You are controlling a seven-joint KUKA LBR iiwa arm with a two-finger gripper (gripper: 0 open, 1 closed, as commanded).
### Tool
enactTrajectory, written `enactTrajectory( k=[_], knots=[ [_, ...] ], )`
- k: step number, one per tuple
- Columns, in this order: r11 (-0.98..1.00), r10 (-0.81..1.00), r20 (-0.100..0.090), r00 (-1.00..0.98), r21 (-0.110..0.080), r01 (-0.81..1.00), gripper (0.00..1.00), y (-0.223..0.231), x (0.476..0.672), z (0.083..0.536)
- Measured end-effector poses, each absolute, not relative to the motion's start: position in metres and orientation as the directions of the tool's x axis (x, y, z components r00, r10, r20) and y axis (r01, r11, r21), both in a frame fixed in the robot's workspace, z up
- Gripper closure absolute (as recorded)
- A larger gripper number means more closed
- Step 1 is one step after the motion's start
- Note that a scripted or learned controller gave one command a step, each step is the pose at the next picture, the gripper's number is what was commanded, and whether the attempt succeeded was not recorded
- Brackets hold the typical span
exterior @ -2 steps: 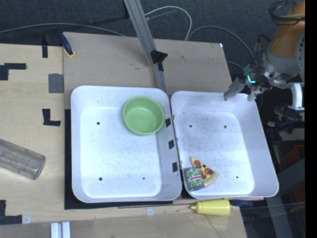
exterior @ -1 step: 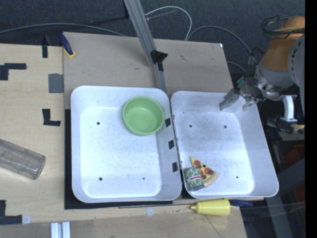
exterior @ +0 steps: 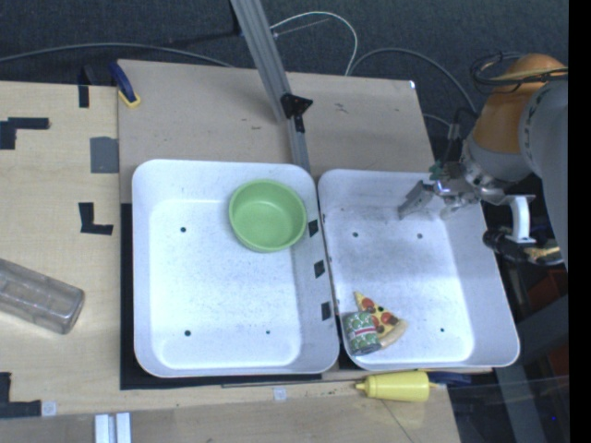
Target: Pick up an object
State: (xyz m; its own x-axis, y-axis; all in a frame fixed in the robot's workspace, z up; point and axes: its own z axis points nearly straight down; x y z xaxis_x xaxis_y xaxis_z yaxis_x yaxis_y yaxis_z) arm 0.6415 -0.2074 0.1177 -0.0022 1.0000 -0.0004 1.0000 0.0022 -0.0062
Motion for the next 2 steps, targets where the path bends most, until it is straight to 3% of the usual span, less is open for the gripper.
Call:
enactTrajectory(
  k=[1, 2],
  knots=[
    [0.003, 1.000, -0.002, -0.003, -0.002, 1.000, 0.00, -0.206, 0.641, 0.088],
    [0.005, 1.000, -0.003, -0.005, -0.001, 1.000, 1.00, -0.206, 0.642, 0.099]
  ],
)
